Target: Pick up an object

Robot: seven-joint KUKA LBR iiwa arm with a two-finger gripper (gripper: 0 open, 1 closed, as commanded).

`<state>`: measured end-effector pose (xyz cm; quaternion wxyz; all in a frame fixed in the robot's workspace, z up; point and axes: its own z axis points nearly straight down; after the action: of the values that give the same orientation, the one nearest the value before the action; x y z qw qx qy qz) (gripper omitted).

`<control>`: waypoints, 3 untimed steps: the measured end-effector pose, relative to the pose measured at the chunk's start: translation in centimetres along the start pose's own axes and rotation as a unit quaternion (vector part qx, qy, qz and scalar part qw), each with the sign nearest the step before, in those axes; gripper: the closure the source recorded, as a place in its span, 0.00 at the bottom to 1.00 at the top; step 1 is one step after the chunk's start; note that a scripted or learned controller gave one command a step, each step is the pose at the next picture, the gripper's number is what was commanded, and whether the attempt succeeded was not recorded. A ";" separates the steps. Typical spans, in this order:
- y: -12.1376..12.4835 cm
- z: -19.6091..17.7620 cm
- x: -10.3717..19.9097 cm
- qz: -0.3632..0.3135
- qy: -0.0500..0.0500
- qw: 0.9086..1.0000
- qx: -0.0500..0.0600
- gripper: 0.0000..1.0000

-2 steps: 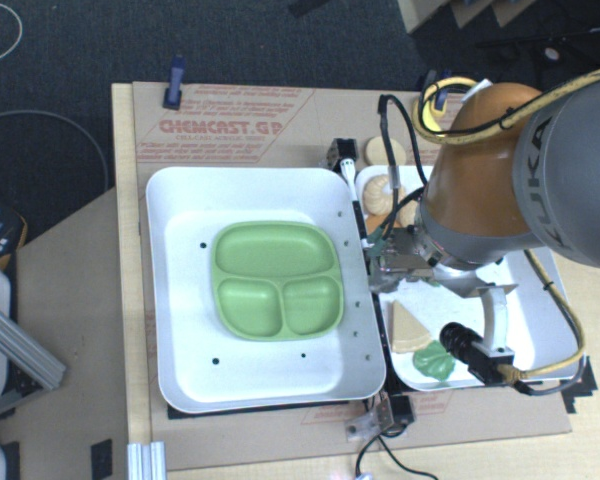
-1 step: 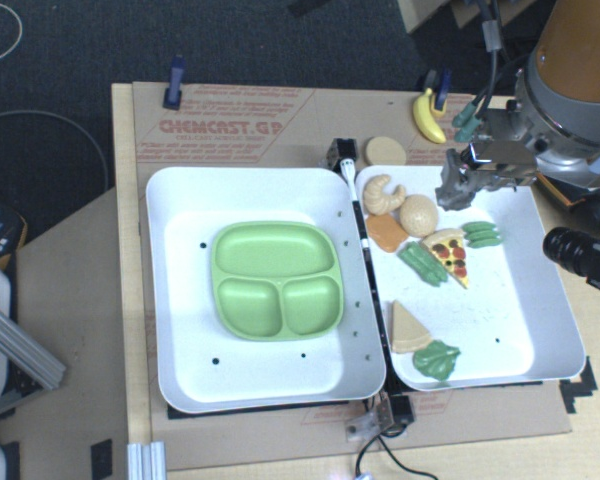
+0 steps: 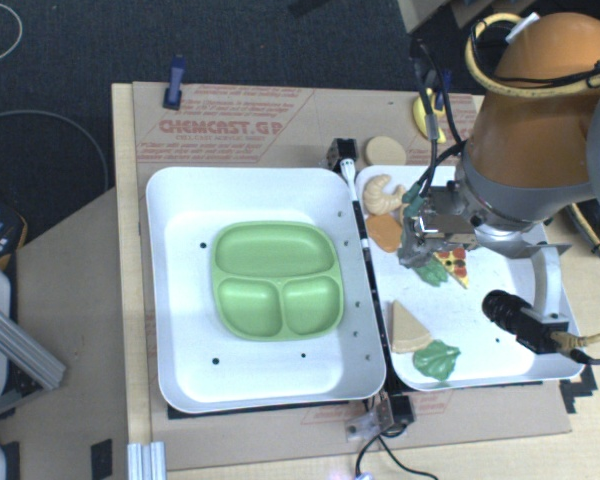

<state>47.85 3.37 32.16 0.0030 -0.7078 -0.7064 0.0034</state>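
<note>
The gripper [image 3: 423, 251] hangs low in the right bin [image 3: 500, 368], its opening impossible to tell, just above a pizza slice [image 3: 454, 264] and leafy green toy [image 3: 432, 273], seemingly positioned for picking one.

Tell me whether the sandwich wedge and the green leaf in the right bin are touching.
Touching. The camera view shows the wedge's lower edge meeting the top of the leaf, with no white bin floor between them.

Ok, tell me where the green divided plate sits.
The green divided plate lies in the middle of the left white bin, left of the bin with toy food.
</note>
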 end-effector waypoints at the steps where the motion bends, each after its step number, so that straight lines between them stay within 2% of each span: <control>1: 1.1 7.8 4.4 -0.002 0.001 1.000 -0.001 1.00; 2: 0.1 -2.0 0.3 0.001 0.000 1.000 -0.009 1.00; 3: 0.0 -6.6 6.5 -0.003 0.001 1.000 -0.007 1.00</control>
<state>47.96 9.92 38.77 -0.0012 -0.7057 -0.7085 -0.0019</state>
